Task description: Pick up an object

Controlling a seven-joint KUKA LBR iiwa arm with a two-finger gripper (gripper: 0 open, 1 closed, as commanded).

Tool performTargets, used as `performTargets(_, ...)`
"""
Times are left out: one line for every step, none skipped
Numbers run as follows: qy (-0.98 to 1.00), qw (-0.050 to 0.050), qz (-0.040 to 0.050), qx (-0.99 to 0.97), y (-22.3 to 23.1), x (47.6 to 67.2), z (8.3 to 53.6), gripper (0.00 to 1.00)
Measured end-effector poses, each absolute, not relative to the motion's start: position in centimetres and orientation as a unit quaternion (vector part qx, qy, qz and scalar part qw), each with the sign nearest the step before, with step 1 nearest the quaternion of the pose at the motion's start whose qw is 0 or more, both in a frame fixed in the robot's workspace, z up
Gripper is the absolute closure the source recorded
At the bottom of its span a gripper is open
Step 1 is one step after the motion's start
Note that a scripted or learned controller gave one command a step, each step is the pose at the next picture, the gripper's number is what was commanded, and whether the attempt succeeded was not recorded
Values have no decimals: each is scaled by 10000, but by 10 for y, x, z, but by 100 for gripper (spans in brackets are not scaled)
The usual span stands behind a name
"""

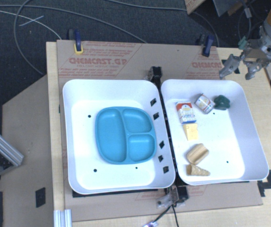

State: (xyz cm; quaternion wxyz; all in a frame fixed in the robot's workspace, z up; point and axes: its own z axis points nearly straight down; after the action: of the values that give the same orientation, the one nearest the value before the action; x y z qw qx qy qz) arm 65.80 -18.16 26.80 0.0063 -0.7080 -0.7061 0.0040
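Note:
My gripper (pixel 240 69) hangs open above the bench just beyond the far right corner of the right bin (pixel 249 141), with nothing between its fingers. In that bin lie a small red and white carton (pixel 186 112), a silver can (pixel 203 103), a dark green lump (pixel 221 101), a yellow block (pixel 190 131), a tan bread-like piece (pixel 196 152) and a tan wedge (pixel 198 170). All of them sit left of and nearer than the gripper.
The left bin (pixel 78 126) holds a blue divided plate (pixel 125 135). Black clips line the seam between the bins (pixel 158 126). Blue clamps (pixel 78 40) (pixel 206 45) hold the board at its far edge. Cables lie on the dark floor behind.

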Motion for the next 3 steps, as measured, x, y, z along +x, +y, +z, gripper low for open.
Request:
performTargets(-7073,4,0,-7069,-181,660,277,0)
performTargets(-7069,27,16,-7073,-188,660,217,0)
performTargets(-7070,25,13,-7072,-189,655,174,0)
